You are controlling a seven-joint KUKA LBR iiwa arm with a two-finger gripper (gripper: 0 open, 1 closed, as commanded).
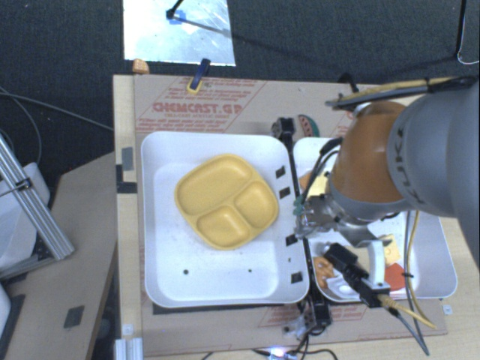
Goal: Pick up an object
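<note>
Bench bins: tool (315,223) over right bin (442,276).

Two bins sit side by side on the tabletop (225,96). In the left bin (161,268) a three-compartment tray (225,199) lies above the middle. My arm (390,160) reaches from the right over the right bin (446,276), covering most of it; small objects (330,272) lie near its lower-left corner.
</note>
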